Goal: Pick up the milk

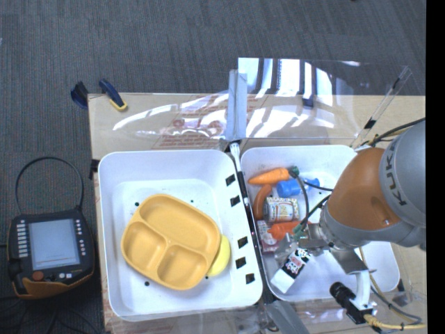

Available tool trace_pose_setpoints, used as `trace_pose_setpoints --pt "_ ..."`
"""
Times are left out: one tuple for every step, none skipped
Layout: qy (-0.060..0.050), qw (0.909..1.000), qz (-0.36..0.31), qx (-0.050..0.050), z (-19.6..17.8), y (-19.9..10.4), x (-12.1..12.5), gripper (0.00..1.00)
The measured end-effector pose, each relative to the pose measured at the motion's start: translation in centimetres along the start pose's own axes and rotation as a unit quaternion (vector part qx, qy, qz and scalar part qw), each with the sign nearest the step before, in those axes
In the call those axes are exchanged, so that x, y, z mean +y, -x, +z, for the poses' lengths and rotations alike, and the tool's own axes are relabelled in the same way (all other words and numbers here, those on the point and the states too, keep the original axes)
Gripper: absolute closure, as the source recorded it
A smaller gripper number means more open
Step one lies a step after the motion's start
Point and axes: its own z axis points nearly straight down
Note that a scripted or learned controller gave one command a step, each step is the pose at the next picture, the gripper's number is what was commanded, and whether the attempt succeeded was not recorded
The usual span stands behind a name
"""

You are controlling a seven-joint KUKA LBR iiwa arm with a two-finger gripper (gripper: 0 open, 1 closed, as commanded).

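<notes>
Where the milk [293, 266] lies, a can [281, 209] and carrot [269, 177] crowd nearby.

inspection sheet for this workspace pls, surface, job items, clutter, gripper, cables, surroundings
surface: wooden bench bearing left bin and right bin
job's things: milk, cow-patterned bottle lying at the right bin's front
clutter: carrot, can, blue item in right bin; yellow divided plate in left bin
grippers: gripper over the milk, finger state unclear
cables: black cables along the arm
surroundings: teach pendant on grey carpet, blue clamp
</notes>
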Motion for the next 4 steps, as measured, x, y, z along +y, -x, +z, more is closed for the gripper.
trace_pose_setpoints --pt "0.000 1.0000 0.002 0.001 -0.8 0.0 0.1 1.00" --pt "-0.003 0.9999 0.013 -0.001 -10.1 -6.9 1.7 1.00" --pt "-0.003 0.9999 0.013 -0.001 -10.1 -6.9 1.7 0.00" --pt "-0.004 0.9999 -0.014 0.000 -8.9 -2.5 -0.3 0.00"
